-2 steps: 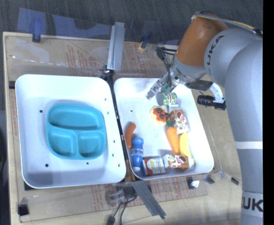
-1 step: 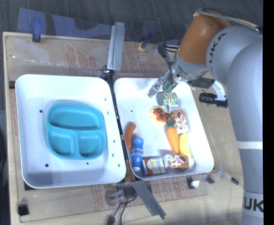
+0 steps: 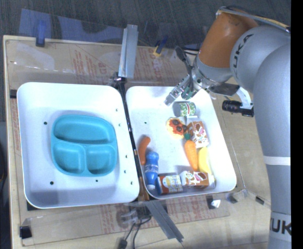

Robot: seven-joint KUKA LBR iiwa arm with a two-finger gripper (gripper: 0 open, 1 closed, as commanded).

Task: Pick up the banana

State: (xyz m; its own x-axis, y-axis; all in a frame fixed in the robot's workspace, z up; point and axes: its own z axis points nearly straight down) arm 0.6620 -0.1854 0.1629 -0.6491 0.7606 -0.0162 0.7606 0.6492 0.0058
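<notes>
Closest to my camera, the near edge of the bench [image 3: 89,219], with a dark metal bracket [image 3: 164,224] sticking out below the seam between the two bins. Just above that, along the front wall of the right bin [image 3: 141,100], I've got two small cartons lying on their sides, the left carton [image 3: 170,183] and the right carton [image 3: 197,179], end to end. A blue bottle [image 3: 151,171] stands beside them against the bin's left wall, and an orange sausage-shaped piece [image 3: 143,148] leans just behind it.

Now the banana [image 3: 204,161]: small, yellow, lying lengthwise near the right wall of the right bin, touching a carrot [image 3: 191,154] on its left. Above that pair there's a little printed box [image 3: 198,133], then a yellowish round item with red and dark bits on it [image 3: 175,127], possibly a toy pizza or similar, I can't read it well. A small green-labelled can [image 3: 184,108] sits at the back of the pile.

The gripper [image 3: 176,94] hangs over the back of the right bin, just above the can and well apart from the banana. Its fingers look parted, nothing between them. The grey arm [image 3: 268,87] with its orange band [image 3: 221,40] comes in from my right.

Over in the left bin [image 3: 32,97], a blue three-compartment tray [image 3: 84,144] sits in the middle
</notes>
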